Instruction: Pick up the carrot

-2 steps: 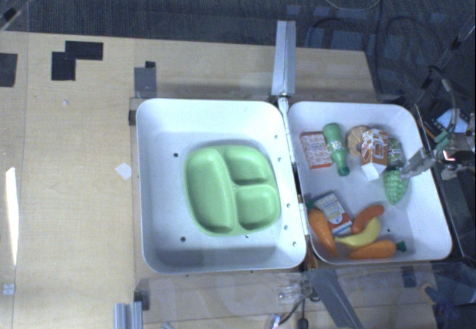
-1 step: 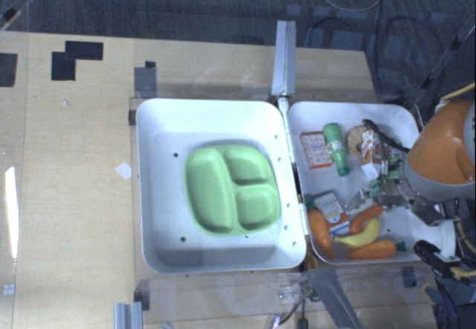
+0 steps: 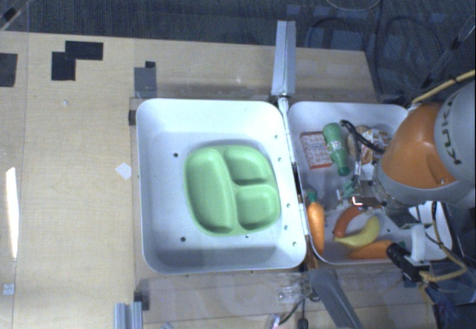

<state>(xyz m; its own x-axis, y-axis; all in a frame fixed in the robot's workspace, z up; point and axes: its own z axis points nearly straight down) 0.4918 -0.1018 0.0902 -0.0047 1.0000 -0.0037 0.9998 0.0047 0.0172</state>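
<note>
The carrot is orange with a green stub at its top. It lies lengthwise along the left wall of the right bin, near the front. My gripper hangs low over the middle of that bin, right of the carrot and slightly behind it, apart from it. The arm's orange band hides the bin's right side.
Close by the carrot lie a yellow banana, a red item and another orange item. Further back are a green bottle and a red-and-white packet. The left bin holds a green divided plate.
</note>
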